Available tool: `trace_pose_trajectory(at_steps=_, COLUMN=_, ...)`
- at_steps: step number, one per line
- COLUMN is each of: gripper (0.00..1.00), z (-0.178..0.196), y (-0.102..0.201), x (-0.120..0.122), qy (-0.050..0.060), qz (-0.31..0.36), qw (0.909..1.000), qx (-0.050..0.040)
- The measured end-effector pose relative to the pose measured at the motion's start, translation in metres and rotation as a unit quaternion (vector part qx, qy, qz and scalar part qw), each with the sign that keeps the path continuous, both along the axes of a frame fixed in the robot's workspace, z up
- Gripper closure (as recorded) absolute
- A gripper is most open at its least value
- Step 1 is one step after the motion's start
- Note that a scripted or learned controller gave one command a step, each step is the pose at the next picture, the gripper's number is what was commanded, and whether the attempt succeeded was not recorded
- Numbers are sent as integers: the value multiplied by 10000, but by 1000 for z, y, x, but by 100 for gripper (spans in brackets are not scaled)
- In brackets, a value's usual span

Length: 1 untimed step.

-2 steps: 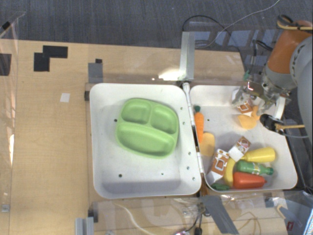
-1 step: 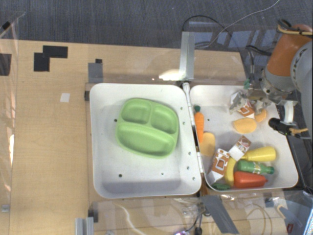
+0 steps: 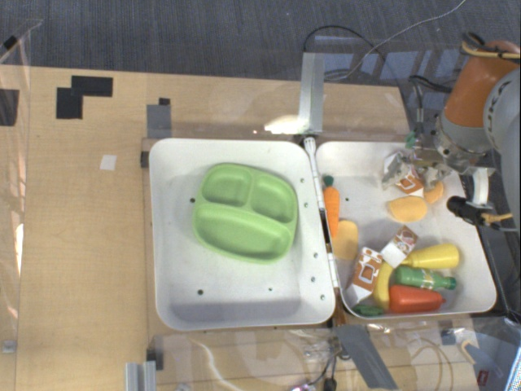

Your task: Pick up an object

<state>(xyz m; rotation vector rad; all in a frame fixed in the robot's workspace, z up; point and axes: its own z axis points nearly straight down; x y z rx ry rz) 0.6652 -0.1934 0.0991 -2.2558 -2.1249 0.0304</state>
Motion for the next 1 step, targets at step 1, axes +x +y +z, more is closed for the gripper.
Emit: trace_pose_trajectory(at_steps=1, gripper=100, z=9, y=-1, x=-2, qy=53, qz=13, qw=10000, qx=-6)
